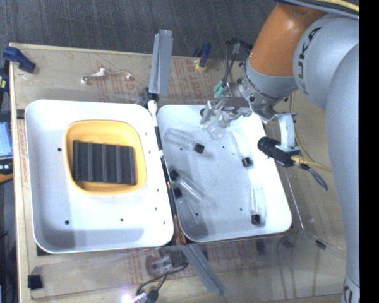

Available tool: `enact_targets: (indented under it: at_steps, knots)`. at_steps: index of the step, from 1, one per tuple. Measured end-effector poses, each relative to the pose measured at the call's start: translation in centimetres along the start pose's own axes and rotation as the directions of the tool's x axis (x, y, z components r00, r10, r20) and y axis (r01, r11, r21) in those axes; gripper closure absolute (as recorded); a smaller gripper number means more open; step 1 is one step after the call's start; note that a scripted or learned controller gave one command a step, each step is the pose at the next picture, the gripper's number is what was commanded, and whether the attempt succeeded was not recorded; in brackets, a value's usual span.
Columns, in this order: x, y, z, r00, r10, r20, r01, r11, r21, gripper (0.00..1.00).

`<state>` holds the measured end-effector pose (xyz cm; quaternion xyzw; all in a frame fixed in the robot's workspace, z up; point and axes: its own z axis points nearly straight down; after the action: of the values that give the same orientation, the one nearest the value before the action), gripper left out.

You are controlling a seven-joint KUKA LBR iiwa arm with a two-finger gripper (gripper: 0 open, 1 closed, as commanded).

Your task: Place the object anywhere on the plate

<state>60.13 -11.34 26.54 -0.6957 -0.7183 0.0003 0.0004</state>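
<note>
To the far left of the gripper [216,115], in the left bin [44,169], lies the yellow plate [104,134] with a dark ribbed insert, and no tube is on it. Just left and below the gripper, in the right bin [275,213], the clear tubes with black caps lie scattered: one [183,141] near, another [188,189] lower by the bin's left wall, and two more [240,149] [257,204] to the lower right. The gripper hangs over the top edge of the right bin; if the fingers are open or closed, I cannot tell.
</note>
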Motion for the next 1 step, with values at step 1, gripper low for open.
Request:
enact_targets:
  at_steps: [1]
  knots:
    - [3.47, 3.63, 7.51, 0.967, -0.254, -0.002, 0.254, 0.967, 0.005, 1.0]
